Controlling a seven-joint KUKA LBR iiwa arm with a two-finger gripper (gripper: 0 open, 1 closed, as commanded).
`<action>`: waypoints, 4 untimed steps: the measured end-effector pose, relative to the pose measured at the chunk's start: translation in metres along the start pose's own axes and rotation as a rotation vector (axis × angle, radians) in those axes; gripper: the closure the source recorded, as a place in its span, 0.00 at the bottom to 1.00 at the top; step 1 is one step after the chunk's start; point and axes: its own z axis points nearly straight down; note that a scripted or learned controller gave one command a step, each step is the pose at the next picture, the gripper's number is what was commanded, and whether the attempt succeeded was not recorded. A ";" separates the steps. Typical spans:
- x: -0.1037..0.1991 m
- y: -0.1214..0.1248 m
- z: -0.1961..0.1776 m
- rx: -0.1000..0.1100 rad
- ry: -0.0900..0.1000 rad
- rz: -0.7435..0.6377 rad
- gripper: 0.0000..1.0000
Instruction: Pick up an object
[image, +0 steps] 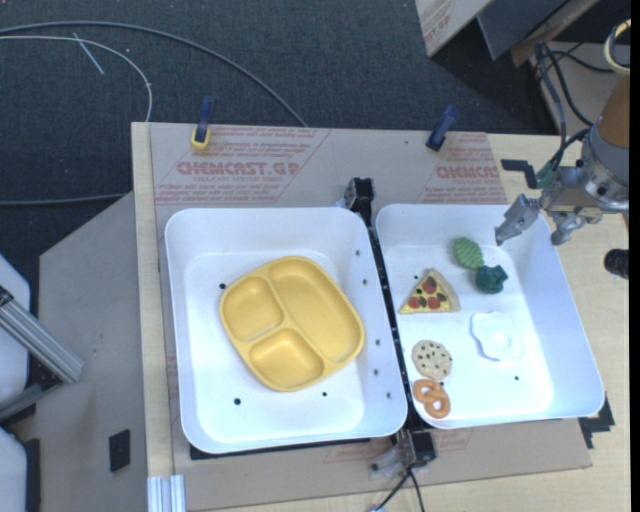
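Note:
The right bin holds several toy foods: a green leafy piece beside a dark green broccoli, a pizza slice, a white fried egg, a chocolate-chip cookie and a pretzel. My gripper hangs above the bin's far right corner, to the right of the leafy piece. Its two fingers are spread apart with nothing between them.
The left bin carries a yellow tray with three compartments. A black clamp sits between the bins at the back. Blue clips hold the cardboard sheet at its far edge.

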 end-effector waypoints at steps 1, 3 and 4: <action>0.001 0.002 -0.008 -0.014 -0.003 -0.003 0.00; 0.009 0.000 0.088 -0.009 -0.001 -0.004 0.00; 0.011 0.003 0.130 -0.009 -0.001 -0.004 0.00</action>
